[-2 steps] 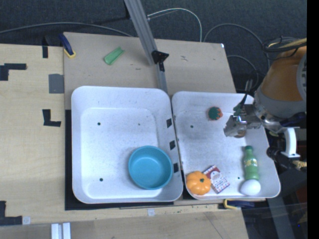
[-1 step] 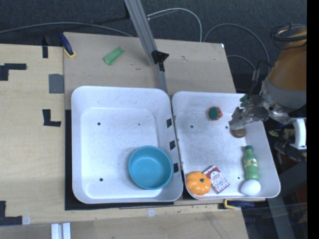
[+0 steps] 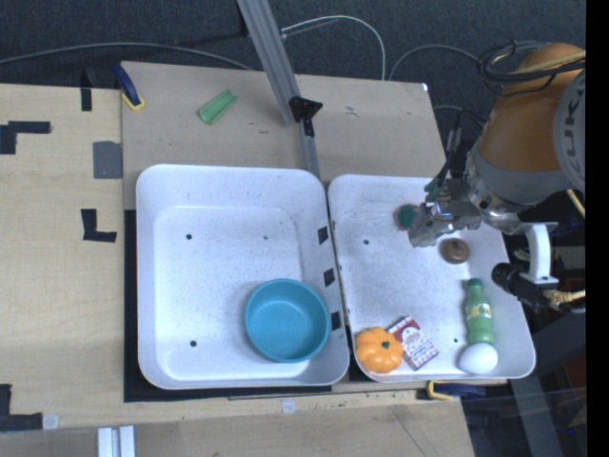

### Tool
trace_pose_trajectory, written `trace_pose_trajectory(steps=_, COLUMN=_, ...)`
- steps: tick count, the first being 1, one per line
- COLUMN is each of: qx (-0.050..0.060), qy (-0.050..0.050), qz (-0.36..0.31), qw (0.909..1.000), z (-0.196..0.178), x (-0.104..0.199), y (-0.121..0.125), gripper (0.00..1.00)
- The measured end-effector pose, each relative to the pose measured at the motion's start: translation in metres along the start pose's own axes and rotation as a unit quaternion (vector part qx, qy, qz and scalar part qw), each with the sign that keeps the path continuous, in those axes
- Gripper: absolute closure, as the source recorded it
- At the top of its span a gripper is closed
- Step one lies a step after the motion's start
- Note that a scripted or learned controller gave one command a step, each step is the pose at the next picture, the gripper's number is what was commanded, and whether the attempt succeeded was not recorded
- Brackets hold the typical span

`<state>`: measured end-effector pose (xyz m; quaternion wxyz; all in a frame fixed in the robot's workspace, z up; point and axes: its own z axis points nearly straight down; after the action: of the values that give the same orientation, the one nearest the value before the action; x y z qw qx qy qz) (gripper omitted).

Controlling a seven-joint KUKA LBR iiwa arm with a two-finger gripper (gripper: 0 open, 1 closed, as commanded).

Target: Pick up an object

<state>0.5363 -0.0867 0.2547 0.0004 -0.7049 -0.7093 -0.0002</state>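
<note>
**Arm:** My end effector point(image 3: 430, 225) is down in the upper part of the right bin point(image 3: 381, 284), close to a small dark green object point(image 3: 407, 217) on its left and a small brown round thing point(image 3: 456, 250) just below it. From above I cannot tell how it is set, or whether it touches either of them.

**Observer:** So is anything picked up yet?

**Arm:** I would judge not. Nothing shows as held or raised off the bin floor. The reach into the bin looks done; the grasp and the lift are still to come.

**Observer:** Which one are you after?

**Arm:** Most likely the green object or the brown one, since those lie nearest. I cannot say which.

**Observer:** What else is about?

**Arm:** Along the near edge of the same bin: an orange pumpkin-like toy point(image 3: 380, 349), a red and white packet point(image 3: 414, 342) touching it, a green bottle point(image 3: 479, 313) and a white egg-shaped thing point(image 3: 479, 358) right below the bottle. They lie well apart from me. A blue bowl point(image 3: 286, 320) sits in the left bin point(image 3: 190, 255), and a green block point(image 3: 217, 107) rests on the surface point(image 3: 371, 122) behind.

**Observer:** Anything in your way?

**Arm:** The two small items sit close together, so closing on one could nudge the other.
</note>
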Motion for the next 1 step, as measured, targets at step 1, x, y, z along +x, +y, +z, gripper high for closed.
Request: trace_pose_trajectory(steps=1, qx=0.001, qy=0.000, qz=-0.001, qw=1.0000, z=0.0086, x=0.0624, y=0.0025, gripper=1.00)
